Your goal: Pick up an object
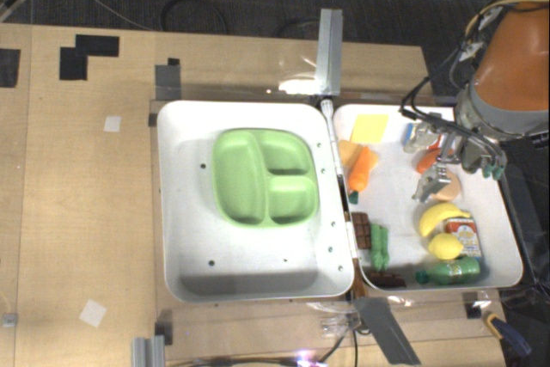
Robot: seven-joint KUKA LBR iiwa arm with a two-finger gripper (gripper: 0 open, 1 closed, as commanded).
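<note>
My gripper [436,181] hangs low over the right bin [509,229], near its upper right part, with the arm's orange band above it at the right edge. Just below the gripper lie a banana [438,215] and a lemon [445,247]. A pale peach object [449,187] sits right under the gripper, partly hidden by it. An orange carrot [362,168] and a yellow block [369,129] lie to the gripper's left. I see nothing lifted clear of the bin.
The left bin [185,253] holds a green divided plate [262,176]. In the right bin's front lie a green bottle [449,272], a red-labelled packet [465,235], a brown chocolate bar [363,231] and a green item [379,247]. The bins' shared wall [337,185] runs between them.
</note>
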